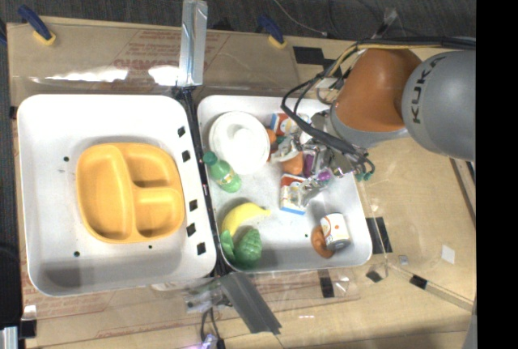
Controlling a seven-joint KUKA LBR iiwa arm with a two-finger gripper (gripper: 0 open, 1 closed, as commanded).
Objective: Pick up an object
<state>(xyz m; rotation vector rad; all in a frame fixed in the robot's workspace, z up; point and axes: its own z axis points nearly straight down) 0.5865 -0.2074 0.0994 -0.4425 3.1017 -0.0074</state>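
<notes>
My gripper reaches down into the upper middle of the right bin, under the orange wrist band. It sits among a cluster of small colourful packets. Around it lie a white round lid, a green bottle, a yellow banana, a green toy and a small can. Cables and the wrist hide the fingertips.
The left bin holds a yellow divided tray. A metal bar stands at the back between the bins. The arm's grey body overhangs the right bin's far right corner.
</notes>
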